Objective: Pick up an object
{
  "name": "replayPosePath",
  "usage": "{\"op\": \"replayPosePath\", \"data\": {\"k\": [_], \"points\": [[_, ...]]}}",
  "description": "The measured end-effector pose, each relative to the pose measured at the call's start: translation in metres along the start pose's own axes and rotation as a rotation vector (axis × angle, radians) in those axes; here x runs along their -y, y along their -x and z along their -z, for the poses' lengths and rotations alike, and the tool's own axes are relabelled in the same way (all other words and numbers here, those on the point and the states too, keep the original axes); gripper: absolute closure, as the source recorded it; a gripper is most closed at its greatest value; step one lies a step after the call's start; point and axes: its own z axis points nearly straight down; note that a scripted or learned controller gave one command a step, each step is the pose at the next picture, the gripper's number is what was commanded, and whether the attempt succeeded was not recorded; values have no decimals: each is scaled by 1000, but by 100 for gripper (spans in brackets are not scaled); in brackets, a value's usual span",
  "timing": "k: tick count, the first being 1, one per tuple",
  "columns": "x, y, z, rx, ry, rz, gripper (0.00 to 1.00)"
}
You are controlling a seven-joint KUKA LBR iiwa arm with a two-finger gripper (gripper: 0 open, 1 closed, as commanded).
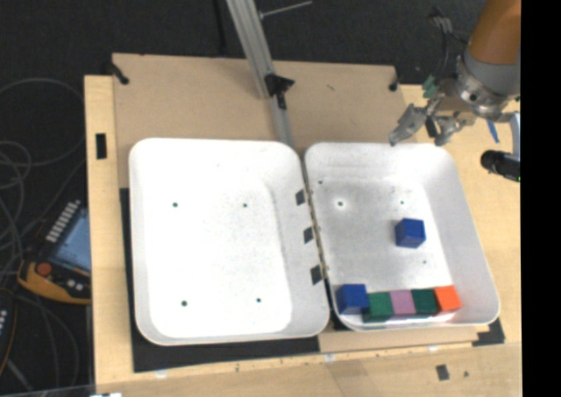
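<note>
A blue cube [409, 232] lies alone near the middle of the right bin [351, 176]. Along that bin's front wall stands a row of blocks: blue [352, 297], dark green [379, 305], pink [401, 301], green [425, 301] and orange [448, 298]. My gripper [425, 126] hangs above the far right corner of the right bin, well behind the blue cube. Its fingers [403, 130] are spread apart and nothing is between them.
The left bin [158, 176] sits beside the right one, joined by small clips along the shared edge. A slanted metal rail [250, 31] rises behind the bins. Cables and a handheld pendant [61, 251] lie off the bench's left side.
</note>
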Motion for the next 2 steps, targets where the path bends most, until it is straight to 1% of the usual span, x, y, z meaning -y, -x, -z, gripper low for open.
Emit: {"op": "replayPosePath", "data": {"k": [1, 2], "points": [[91, 23, -123, -3, -8, -10, 0], [101, -5, -148, 6, 11, -5, 0]]}}
